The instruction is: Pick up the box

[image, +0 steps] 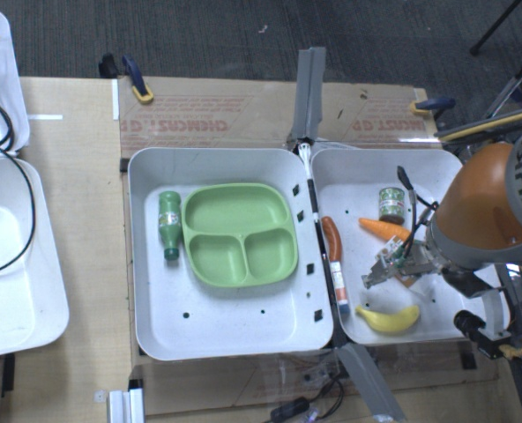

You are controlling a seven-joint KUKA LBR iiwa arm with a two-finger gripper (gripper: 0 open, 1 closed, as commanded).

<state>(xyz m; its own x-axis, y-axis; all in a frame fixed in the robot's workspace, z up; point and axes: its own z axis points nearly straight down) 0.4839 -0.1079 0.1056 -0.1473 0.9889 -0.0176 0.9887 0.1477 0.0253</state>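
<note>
Gripper (386, 267) down in right bin (437, 329), low over floor between carrot (383, 229) and banana (388, 318). Honestly cannot tell how wide it's open or if anything's in it.

Box: cannot pick it out, maybe under wrist.

Risks imo:
- grabs carrot instead, too close
- nudges banana or can (391, 204)
- closes on nothing

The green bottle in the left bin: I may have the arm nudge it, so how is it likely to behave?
The green bottle lies on its side beside the green tray, so it cannot tip. Its round body would probably roll if pushed sideways, toward the bin wall or against the tray. It looks like small plastic, likely light and smooth, perhaps slippery between fingers.
</note>
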